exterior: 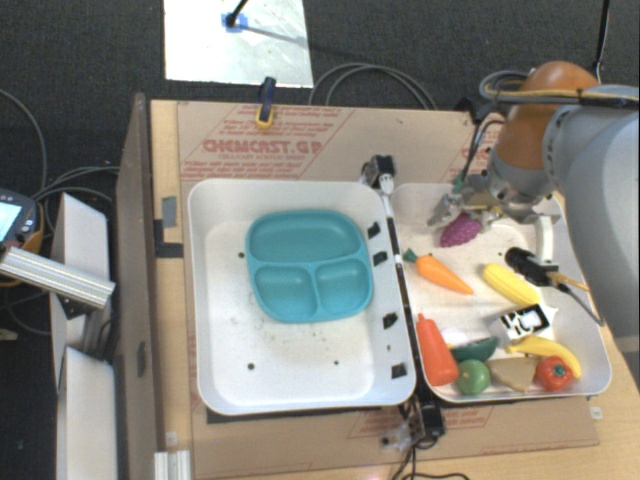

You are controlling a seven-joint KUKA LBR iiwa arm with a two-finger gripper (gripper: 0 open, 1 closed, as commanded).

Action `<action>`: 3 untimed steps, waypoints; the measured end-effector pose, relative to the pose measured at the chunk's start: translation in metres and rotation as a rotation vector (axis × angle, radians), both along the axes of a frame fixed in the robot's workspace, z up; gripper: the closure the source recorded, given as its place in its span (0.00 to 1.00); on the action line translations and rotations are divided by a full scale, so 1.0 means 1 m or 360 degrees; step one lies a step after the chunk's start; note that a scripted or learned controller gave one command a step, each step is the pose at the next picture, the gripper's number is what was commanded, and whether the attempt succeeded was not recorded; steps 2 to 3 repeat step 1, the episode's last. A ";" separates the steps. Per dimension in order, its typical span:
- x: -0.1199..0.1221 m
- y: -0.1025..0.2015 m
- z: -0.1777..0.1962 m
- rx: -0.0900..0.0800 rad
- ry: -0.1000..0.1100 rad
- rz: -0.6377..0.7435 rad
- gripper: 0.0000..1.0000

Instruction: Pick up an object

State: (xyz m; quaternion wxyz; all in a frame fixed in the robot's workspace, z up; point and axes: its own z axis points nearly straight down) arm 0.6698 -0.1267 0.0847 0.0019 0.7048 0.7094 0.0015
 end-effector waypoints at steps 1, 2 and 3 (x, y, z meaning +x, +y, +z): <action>0.000 -0.001 0.012 -0.0004 -0.0003 0.0004 1.00; 0.000 -0.001 0.012 -0.0004 -0.0003 0.0004 1.00; 0.000 -0.001 0.012 -0.0004 -0.0003 0.0004 1.00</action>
